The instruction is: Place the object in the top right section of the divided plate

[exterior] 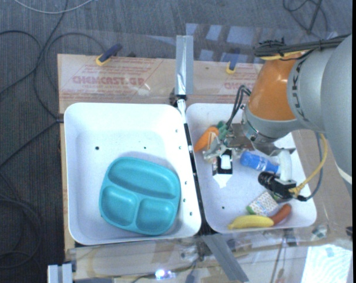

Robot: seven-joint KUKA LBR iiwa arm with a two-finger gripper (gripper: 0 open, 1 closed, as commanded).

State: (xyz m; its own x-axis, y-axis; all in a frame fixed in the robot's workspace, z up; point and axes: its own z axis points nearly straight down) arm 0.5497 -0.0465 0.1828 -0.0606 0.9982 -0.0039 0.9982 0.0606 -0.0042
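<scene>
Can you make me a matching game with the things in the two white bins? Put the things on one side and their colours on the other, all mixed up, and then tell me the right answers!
Things:
1. divided plate in the left bin
2. banana at the near edge of the right bin
3. bottle lying by the end effector
4. sausage next to the banana

Colours:
A. yellow
B. red-brown
C. teal
D. blue

Right pairs: 1-C, 2-A, 3-D, 4-B.
</scene>
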